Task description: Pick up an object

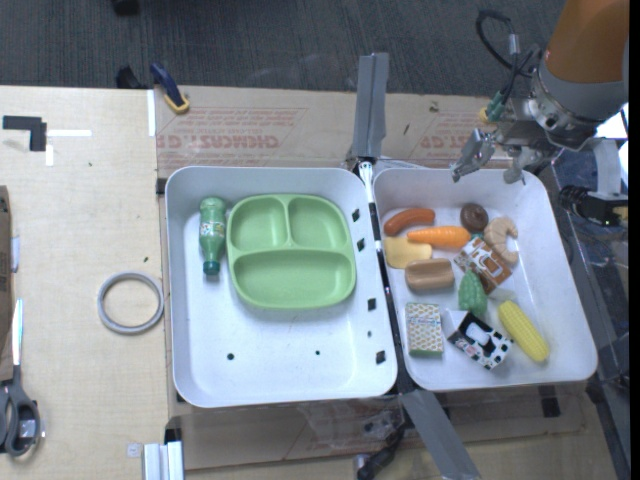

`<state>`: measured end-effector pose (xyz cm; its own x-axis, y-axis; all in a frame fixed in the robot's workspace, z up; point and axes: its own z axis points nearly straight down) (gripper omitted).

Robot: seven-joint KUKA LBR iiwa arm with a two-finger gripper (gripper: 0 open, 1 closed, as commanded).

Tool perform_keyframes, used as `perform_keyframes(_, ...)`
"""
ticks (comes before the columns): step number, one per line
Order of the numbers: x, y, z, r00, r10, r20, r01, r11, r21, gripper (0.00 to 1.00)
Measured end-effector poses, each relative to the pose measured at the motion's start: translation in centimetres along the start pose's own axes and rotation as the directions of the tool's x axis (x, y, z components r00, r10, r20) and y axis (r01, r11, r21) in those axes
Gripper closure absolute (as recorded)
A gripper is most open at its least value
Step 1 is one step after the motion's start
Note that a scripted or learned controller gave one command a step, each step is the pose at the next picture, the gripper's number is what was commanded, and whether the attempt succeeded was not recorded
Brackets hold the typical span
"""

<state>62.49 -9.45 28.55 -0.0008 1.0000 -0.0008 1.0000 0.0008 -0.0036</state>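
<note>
Right bin (560, 268) crowded with toy food; gripper (492, 160) hangs spread, holding nothing.

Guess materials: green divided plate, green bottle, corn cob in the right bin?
Green divided plate: likely molded plastic, matte, uniform colour, soft rounded rims. Green bottle: seems glossy plastic, with a printed label. Corn cob: probably plastic or rubber toy food, evenly yellow; too small to be sure.

Orange band, grey wrist, black cables, metal pincer (494, 158)
</note>
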Motion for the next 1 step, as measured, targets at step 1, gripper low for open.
perform_keyframes(1,-4.98,2.16,5.84,0.973,0.229,0.0,-0.229,0.973,0.002,0.0)
